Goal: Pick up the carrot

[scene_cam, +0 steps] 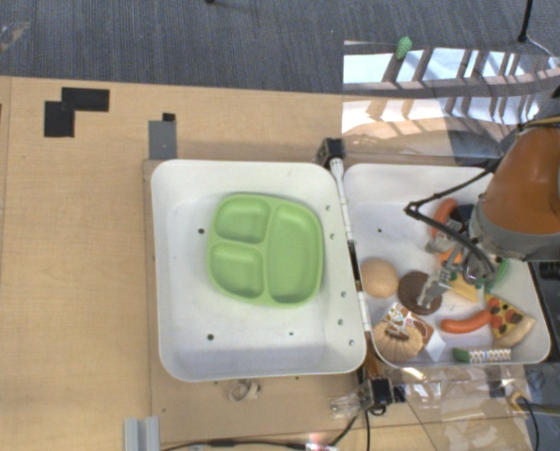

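Two white bins side by side on a wooden bench (73, 280); in the left bin (181, 346), a green plate (266, 249) with three parts, nothing on it. In the right bin (379, 195), a pile of toy food: a tan bun (380, 277), a brown round cookie (414, 289), a frosted cupcake (402, 334), a hot dog (464, 323), a pizza slice (509, 319). Orange carrot (445, 211) near the back of the right bin, partly hidden under the arm. Grey and orange arm (534, 191) reaching in from the right; gripper (454, 275) low over the food, just in front of the carrot; open or closed, cannot tell.
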Motion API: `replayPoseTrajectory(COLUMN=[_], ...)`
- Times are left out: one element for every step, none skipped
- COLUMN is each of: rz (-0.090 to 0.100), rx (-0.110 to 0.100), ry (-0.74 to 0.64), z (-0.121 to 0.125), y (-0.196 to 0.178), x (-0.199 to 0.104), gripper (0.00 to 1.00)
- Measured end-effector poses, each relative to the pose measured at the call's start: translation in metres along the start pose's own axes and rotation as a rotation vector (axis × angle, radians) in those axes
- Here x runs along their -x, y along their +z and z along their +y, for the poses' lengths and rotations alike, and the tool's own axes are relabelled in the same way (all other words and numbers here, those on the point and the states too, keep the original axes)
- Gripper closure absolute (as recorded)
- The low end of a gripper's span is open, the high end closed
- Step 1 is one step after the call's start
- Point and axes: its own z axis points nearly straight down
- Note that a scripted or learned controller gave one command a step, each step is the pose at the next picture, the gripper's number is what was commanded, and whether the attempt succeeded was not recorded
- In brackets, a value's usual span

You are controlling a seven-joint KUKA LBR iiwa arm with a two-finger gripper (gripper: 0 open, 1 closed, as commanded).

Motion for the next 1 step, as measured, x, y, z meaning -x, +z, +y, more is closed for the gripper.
replayPoseTrajectory(rz=[-0.012], rx=[0.003], ry=[-0.008], z=[0.0031], y=[-0.0137], x=[0.0042], gripper=[1.00])
